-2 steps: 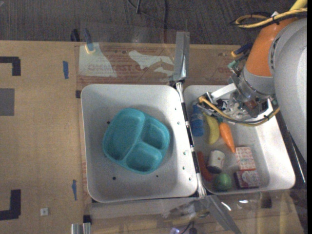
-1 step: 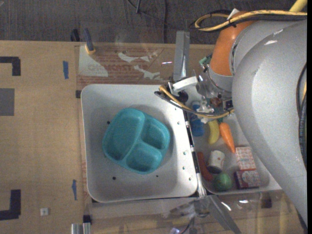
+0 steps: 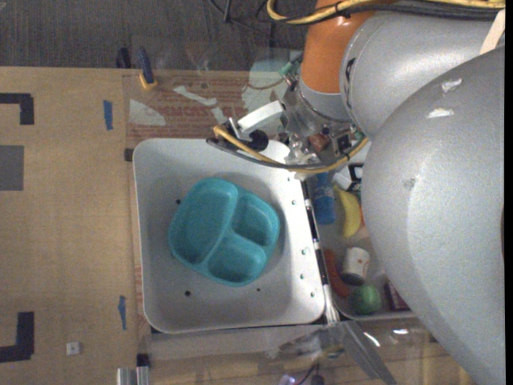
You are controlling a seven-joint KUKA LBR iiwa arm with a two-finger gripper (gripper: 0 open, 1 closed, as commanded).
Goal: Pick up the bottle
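Bottle, the blue one, lay in the right bin, near a banana. The tool hung just above it; whether it was open or closed could not be told. It might bump the banana and miss the bottle.

Grey arm, orange band, yellow cables

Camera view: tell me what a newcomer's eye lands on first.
The huge grey arm with its orange band fills the right side, over the right bin. Next comes the teal divided tray in the middle of the left bin. A blue bottle lies just below the wrist.
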